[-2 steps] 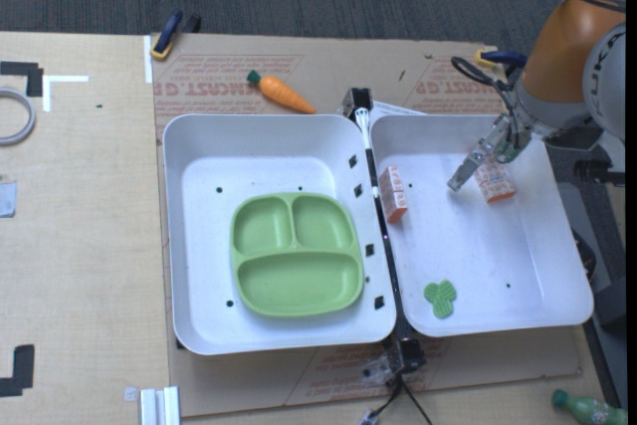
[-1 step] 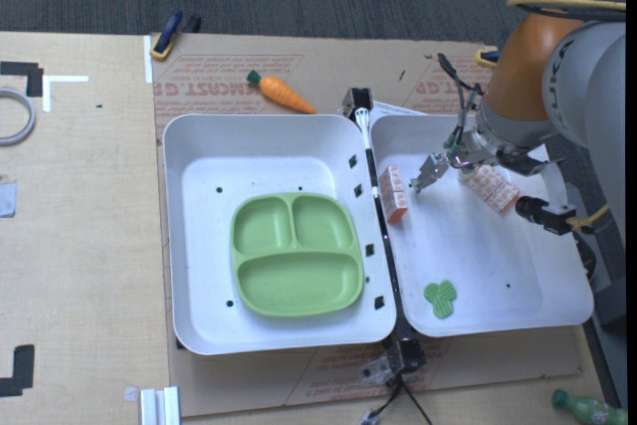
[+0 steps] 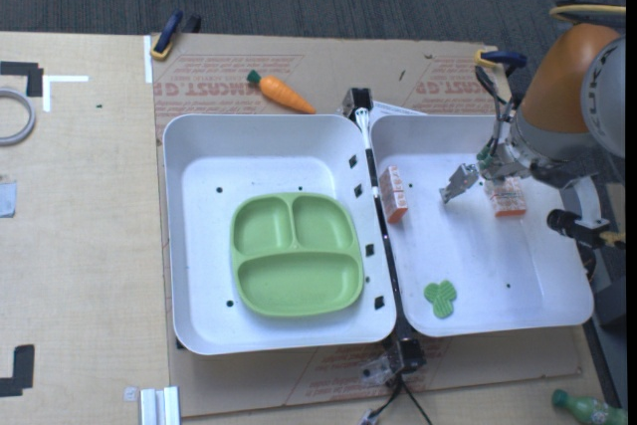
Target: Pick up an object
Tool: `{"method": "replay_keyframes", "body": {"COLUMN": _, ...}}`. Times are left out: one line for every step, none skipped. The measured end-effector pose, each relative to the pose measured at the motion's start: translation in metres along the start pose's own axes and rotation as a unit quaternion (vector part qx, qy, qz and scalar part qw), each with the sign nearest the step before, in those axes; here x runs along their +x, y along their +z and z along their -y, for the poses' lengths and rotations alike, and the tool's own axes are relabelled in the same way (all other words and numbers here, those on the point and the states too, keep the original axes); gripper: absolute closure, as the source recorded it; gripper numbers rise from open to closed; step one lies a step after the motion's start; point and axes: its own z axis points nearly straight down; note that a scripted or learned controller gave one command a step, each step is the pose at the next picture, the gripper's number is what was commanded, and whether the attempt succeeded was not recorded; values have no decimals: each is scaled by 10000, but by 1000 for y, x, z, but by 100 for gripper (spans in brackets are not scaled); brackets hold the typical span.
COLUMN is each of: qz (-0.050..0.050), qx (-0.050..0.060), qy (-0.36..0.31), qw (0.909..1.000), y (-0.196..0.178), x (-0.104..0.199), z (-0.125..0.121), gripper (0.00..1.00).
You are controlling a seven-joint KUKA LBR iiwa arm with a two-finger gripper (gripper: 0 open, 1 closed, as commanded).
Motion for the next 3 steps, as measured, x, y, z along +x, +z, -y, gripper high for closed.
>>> {"method": "replay_keyframes", "body": {"qz": 41, "qx": -1, "qy": -1, "qw": 10000, "y": -11, "x": -3, "z": 1, "gripper": 100}}
{"method": "replay_keyframes", "body": {"qz": 59, "qx": 11, "qy": 507, "qw": 9987, "y": -150, "x": 29, "z": 10, "gripper": 100}}
{"method": "replay_keyframes", "body": {"qz": 58, "qx": 12, "qy": 505, "qw": 9987, "y": -150, "x": 29, "z": 10, "gripper": 0}}
